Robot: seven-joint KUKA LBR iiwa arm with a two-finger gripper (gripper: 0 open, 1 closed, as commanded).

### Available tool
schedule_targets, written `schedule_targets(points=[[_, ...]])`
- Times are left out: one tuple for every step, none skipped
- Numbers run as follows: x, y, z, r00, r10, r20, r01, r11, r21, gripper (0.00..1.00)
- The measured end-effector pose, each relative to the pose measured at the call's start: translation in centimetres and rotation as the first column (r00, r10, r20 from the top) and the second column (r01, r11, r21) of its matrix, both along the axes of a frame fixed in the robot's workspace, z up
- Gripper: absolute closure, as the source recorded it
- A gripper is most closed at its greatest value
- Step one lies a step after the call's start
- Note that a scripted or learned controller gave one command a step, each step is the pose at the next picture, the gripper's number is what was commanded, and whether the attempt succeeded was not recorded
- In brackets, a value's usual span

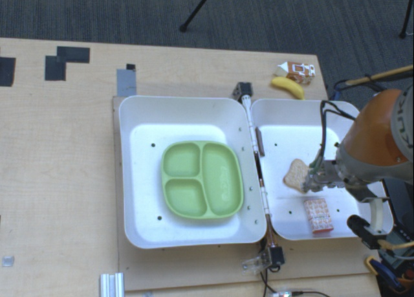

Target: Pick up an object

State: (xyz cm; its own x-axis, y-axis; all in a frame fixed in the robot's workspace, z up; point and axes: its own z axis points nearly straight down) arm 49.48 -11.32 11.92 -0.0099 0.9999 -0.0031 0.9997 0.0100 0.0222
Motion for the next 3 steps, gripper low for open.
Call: schedule_targets(points=[[0.0, 0.0, 0.0, 1.0, -0.001, 0.0, 0.001, 1.0, 0.0, 0.0], [-0.6, 2.8, -3.3, 1.0, -0.008, -0.015, 0.008, 1.0, 0.0, 0.0], [-0.4, 2.8, -2.1, 1.0, -0.004, -0.009, 0.004, 1.0, 0.001, 1.0]])
